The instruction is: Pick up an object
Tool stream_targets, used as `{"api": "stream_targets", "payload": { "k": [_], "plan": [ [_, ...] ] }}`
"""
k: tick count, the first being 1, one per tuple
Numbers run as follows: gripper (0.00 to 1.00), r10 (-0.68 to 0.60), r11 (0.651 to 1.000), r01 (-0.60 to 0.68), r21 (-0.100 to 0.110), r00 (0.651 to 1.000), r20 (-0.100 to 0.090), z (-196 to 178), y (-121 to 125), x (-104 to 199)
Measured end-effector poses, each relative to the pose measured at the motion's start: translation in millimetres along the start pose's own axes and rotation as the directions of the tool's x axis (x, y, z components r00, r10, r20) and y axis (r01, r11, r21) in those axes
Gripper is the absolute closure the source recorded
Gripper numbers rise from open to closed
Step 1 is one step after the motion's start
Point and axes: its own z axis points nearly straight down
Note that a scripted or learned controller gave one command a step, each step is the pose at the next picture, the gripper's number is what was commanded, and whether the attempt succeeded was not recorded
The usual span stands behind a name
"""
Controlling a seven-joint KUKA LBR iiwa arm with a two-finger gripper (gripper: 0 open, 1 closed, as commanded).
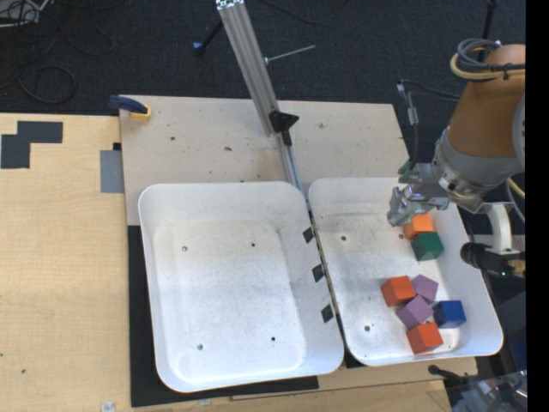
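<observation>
1. Gripper (410,212) low over right bin (360,333), touching orange block (419,226) from the top; open or closed: cannot tell.
2. Probably light, stiff, bit smooth; best gripped on flat opposite sides, away from green block (427,246).

Two bins sit side by side. The blocks (420,294) cluster in the right bin (360,221), toward four o'clock. The left bin (171,221) lies at nine o'clock.
</observation>
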Motion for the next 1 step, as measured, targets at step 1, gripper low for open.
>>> {"api": "stream_targets", "payload": {
  "k": [1],
  "plan": [
    [1.0, 0.001, 1.0, -0.001, 0.002, 1.0, 0.0, 16.8, 19.1, 46.8]
  ]
}}
